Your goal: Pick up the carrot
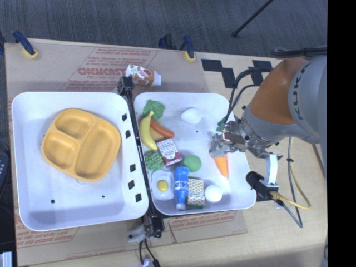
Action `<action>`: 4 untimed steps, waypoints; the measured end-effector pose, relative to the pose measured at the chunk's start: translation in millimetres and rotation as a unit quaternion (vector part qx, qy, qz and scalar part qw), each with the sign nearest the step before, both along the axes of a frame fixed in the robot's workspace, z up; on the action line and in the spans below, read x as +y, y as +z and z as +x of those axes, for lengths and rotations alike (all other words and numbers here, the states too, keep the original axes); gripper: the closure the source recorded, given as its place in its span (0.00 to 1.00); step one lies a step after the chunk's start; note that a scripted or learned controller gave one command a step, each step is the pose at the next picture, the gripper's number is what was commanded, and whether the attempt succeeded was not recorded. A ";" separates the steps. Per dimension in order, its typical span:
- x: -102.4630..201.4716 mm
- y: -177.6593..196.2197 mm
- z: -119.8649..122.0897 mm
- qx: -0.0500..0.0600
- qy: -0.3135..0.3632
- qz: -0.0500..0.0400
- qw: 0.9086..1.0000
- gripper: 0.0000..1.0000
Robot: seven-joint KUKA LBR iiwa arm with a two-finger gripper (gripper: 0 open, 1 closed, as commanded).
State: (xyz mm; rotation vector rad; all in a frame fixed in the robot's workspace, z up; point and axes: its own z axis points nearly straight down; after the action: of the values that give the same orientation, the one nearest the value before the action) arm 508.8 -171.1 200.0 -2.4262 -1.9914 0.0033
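The carrot (222, 166) is a short orange cone in the right bin (239, 196), near its right wall, with its tip pointing toward the front. My gripper (221, 149) reaches in from the right. Its fingers close on the carrot's wide upper end. The carrot's top is partly hidden under the fingertips. Behind the gripper, the grey wrist and orange band (278, 93) hang over the bin's right edge.
The right bin also holds a banana (147, 131), sausage (161, 129), white egg (191, 115), green ball (192, 163), blue bottle (181, 187), small boxes and a fried egg (162, 185). A yellow divided plate (80, 143) lies in the left bin. Cables run along the bin's right side.
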 end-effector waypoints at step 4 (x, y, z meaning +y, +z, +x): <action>-25.2 -95.5 49.0 0.001 0.081 0.007 0.997 0.00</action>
State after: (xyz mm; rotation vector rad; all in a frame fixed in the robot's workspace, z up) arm 557.8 -196.4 104.5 -2.2493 -2.1727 -0.0087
